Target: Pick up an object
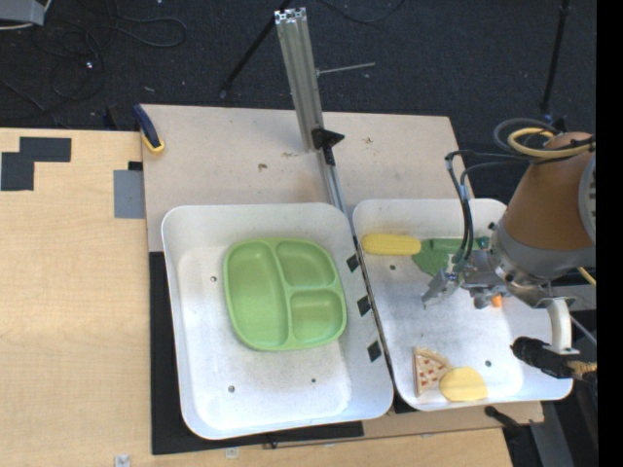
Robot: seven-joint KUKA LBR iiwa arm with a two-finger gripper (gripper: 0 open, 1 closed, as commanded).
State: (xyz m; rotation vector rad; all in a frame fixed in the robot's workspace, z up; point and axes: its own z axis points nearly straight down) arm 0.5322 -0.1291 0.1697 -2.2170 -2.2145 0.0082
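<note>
My pincer [440, 288], grip state unclear, hangs just right-below yellow plastic corn cob [390, 245]; pizza slice toy [428, 370] and yellow lemon [463, 385] nearer the camera.

A wooden bench [224, 154] carries two shallow white bins. The left bin [195, 377] and the right bin [496, 382] sit side by side, their inner rims touching along a line of black clips [362, 305]. A slanted aluminium post [302, 76] rises from the bench behind the bins, with a black bracket [326, 140] at its lower end. Near the bench's back left corner lies a small blue and yellow tool [149, 129]. To the left stands a pale wood-grain surface [68, 300] bearing dark square patches [34, 159] and a grey one [127, 193]. Beyond the bench, dark carpet [438, 37] is strewn with black cables [127, 27].
</note>
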